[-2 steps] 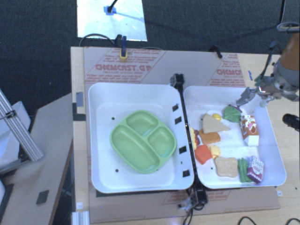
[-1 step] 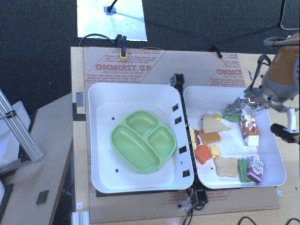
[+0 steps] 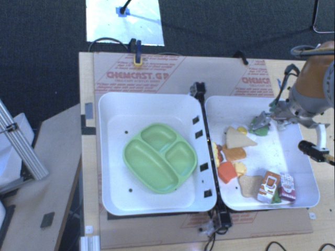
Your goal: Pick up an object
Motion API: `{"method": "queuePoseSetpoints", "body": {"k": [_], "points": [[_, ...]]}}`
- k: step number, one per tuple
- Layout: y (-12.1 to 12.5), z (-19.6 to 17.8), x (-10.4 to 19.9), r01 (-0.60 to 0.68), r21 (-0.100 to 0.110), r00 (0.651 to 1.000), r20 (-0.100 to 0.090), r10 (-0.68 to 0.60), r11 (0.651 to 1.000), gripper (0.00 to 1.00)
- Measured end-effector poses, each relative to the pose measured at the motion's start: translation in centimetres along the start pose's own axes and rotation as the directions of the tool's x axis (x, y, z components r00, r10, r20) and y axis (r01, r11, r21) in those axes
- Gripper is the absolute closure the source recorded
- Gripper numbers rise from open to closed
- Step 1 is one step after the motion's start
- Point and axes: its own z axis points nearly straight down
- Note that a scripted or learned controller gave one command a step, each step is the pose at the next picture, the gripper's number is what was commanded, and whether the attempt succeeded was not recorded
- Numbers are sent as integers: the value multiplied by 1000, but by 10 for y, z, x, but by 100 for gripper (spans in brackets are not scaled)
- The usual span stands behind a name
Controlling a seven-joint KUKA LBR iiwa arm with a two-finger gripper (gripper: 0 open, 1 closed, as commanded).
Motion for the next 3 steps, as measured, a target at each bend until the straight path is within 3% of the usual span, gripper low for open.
{"method": "queuePoseSetpoints", "body": {"k": [1, 3], "points": [[2, -11, 0, 1, -5, 1000, 2, -1, 1000, 100], [9, -111, 0, 4, -6, 1000, 2, -4, 1000, 100]]}}
